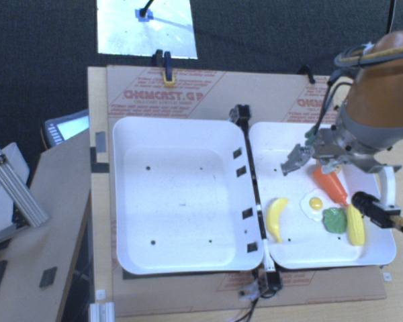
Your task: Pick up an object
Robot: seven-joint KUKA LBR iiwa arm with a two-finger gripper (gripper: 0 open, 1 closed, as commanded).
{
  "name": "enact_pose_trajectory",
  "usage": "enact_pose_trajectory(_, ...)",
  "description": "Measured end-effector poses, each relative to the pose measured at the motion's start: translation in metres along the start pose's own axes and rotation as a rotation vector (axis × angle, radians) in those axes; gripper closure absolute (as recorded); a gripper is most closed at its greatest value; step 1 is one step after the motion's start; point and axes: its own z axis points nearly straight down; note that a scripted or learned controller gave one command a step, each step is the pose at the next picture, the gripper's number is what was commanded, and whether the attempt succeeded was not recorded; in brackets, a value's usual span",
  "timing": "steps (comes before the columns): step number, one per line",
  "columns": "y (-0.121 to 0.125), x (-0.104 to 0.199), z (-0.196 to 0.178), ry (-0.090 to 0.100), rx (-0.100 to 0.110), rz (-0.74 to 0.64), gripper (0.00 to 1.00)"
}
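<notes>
In the right bin lie several toy foods: a yellow banana near the divider, a fried egg, an orange carrot, a green leafy piece and a yellow corn cob. My gripper hangs over the bin's middle, up and left of the carrot and above the egg and banana. Nothing is visibly held in it. The arm's body covers the bin's far right part.
The left bin sits beside the right one, with a black clipped divider between them. A black fitting on the arm juts out over the corn. Cardboard lies under both bins.
</notes>
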Motion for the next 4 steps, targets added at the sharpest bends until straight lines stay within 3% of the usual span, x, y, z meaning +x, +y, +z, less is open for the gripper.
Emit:
enact_pose_trajectory(1,0.000,-0.004,0.004,-0.002,0.005,0.009,0.00)
enact_pose_trajectory(2,-0.029,0.005,0.052,-0.001,0.011,0.010,0.00)
enact_pose_trajectory(3,-0.022,0.064,0.095,0.001,0.012,0.001,0.00)
enact_pose_trajectory(4,0.016,0.015,-0.073,-0.005,-0.015,0.008,0.00)
